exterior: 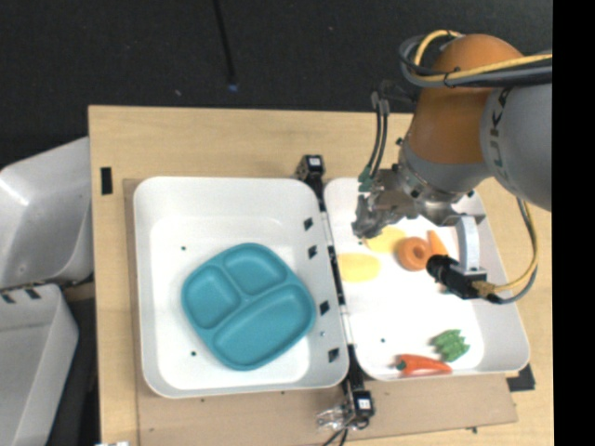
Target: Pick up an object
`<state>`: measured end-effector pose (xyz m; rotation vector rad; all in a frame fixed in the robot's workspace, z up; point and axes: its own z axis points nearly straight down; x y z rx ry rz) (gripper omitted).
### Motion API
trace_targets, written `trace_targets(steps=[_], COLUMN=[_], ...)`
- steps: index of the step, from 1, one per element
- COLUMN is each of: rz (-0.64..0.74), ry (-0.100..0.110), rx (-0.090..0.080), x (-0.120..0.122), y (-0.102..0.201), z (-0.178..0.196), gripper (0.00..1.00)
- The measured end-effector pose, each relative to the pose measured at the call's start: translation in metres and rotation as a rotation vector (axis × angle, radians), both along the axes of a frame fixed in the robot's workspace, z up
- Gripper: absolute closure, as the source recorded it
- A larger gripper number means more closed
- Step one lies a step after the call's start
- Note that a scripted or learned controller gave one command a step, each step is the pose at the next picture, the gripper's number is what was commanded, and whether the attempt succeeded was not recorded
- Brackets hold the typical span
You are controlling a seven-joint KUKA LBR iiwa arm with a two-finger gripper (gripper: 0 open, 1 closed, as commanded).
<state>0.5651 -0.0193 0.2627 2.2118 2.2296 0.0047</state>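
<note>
My gripper [368,223] hangs low over the upper left part of the right bin [409,328], just above the yellow items. A pale yellow lemon-like piece [358,267] lies just below it, and a second yellow piece [383,242] sits by its tip. An orange carrot-like toy [416,251] rests to the right of the gripper. Near the bin's front edge lie a red chili pepper [424,365] and a green broccoli-like piece [451,344].
The left bin [158,240] bears a teal divided plate [246,303]. A black-tipped cable fitting [454,278] hangs from the arm over the right bin. The divider between the bins [332,277] runs close to the gripper's left.
</note>
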Motion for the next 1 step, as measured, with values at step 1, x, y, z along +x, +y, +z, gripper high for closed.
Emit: trace_targets(steps=[1], rz=[-0.003], ry=[0.003], rx=[-0.001], x=[-0.0113], y=[0.0450], z=[-0.0060], gripper=[1.00])
